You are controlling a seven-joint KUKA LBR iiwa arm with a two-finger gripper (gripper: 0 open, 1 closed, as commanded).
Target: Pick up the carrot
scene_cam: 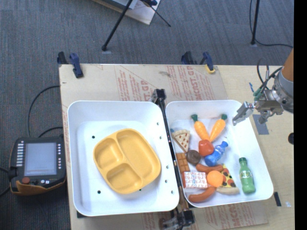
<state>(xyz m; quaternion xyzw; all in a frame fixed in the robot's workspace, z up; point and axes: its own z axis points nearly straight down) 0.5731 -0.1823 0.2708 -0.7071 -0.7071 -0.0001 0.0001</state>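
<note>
Grey arm (288,83) at the right edge, end effector (249,110) extended leftward, fingers apart.

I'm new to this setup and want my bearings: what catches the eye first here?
A yellow divided plate sits alone in the left bin. The right bin holds a huddle of toy food, with two orange carrots near its far end and a green bottle on the right. The pincer hangs over that bin's far right corner, holding nothing.
</note>
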